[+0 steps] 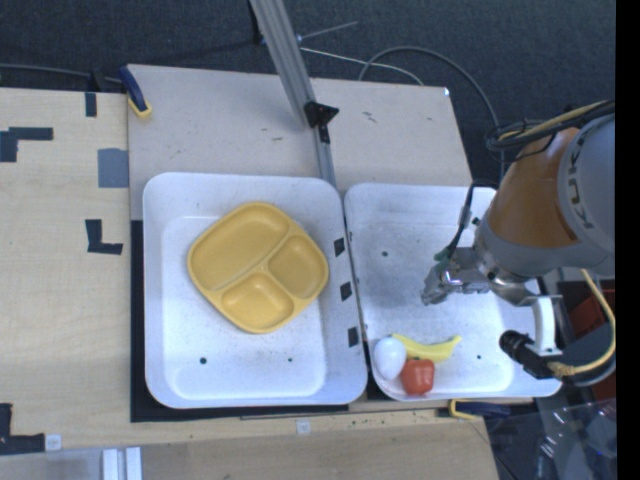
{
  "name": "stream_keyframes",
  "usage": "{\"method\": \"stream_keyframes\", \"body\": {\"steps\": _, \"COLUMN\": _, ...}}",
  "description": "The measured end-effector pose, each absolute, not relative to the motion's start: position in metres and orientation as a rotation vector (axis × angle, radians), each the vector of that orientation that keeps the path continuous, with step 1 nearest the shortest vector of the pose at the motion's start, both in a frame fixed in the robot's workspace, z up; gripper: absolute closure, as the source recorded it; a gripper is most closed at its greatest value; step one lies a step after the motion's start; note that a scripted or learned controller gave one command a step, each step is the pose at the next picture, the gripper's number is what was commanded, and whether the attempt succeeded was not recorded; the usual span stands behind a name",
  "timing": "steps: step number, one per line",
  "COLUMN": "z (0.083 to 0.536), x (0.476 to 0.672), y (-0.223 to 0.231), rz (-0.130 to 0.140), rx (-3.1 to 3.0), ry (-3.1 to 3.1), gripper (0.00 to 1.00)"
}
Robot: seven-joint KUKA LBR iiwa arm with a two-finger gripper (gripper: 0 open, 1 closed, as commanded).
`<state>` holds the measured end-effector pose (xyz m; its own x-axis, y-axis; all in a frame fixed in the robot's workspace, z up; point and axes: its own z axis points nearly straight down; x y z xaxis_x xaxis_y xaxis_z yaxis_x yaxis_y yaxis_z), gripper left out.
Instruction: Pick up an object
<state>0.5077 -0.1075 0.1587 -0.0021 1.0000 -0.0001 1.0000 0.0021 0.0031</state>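
In the right bin (400, 228), three small objects crowd the near edge: a yellow banana (432, 347), a white egg-shaped ball (388, 357) and a red pepper-like piece (419, 375). My gripper (437, 285) hangs over the bin's middle right, just above and slightly right of the banana. Nothing shows between its tips. The grey and orange arm (545, 208) covers the bin's right side.
The left bin (170, 268) holds a yellow divided plate (258, 265) lying at a slant. A metal pole (285, 48) runs from the top down to the divider between the bins. Cables lie at the back right.
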Motion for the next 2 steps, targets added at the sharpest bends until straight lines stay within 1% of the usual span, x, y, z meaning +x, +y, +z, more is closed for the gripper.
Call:
{"method": "stream_keyframes", "body": {"steps": 1, "z": 0.210, "x": 0.512, "y": -0.117, "rz": 0.003, "rx": 2.218, "ry": 2.220, "gripper": 1.00}}
{"method": "stream_keyframes", "body": {"steps": 2, "z": 0.261, "x": 0.513, "y": -0.117, "rz": 0.004, "rx": 2.216, "ry": 2.221, "gripper": 1.00}}
